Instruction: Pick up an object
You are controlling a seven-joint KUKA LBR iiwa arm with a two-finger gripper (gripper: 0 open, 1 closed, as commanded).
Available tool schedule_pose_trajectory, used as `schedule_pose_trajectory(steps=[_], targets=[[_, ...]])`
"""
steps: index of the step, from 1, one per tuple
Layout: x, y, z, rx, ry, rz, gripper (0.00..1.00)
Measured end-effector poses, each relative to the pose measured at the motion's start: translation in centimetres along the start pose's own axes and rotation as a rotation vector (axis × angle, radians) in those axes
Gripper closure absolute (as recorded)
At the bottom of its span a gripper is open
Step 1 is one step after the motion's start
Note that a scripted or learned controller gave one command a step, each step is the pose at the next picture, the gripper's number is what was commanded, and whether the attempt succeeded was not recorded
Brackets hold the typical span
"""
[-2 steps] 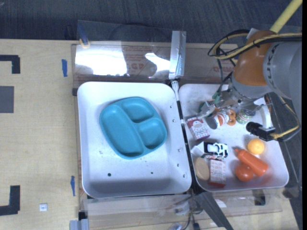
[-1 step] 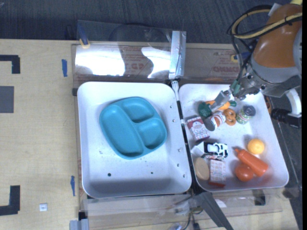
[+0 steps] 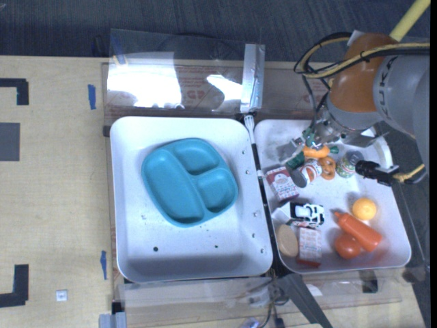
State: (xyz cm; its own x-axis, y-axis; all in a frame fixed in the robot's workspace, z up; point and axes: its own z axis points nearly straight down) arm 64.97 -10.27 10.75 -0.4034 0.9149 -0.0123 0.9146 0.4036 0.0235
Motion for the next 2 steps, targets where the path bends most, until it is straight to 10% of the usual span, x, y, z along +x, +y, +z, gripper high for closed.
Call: schedule_pose_trajectory(steps=[2], targets=[[-5.3,0.0,1.0,0.017,0.014,0.072,0.0]])
